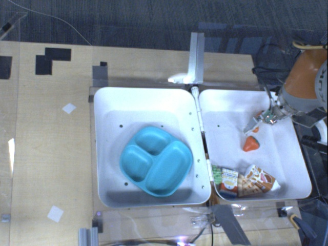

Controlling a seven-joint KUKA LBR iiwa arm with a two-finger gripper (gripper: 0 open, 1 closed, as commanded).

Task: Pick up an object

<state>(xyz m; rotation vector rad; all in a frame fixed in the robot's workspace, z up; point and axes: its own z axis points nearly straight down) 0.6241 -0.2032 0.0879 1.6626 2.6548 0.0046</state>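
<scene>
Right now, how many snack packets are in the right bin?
2. The green-and-orange packet and the brown-and-white packet lie side by side at the right bin's near edge. Others may hide beneath.

Arm cut off by right picture edge. Gripper small and blurred, finger spacing unreadable. A small orange bit just under its tip, too tiny to identify. Snack packets at right bin's near edge: print unreadable, lower edges hidden by bin rim.
</scene>
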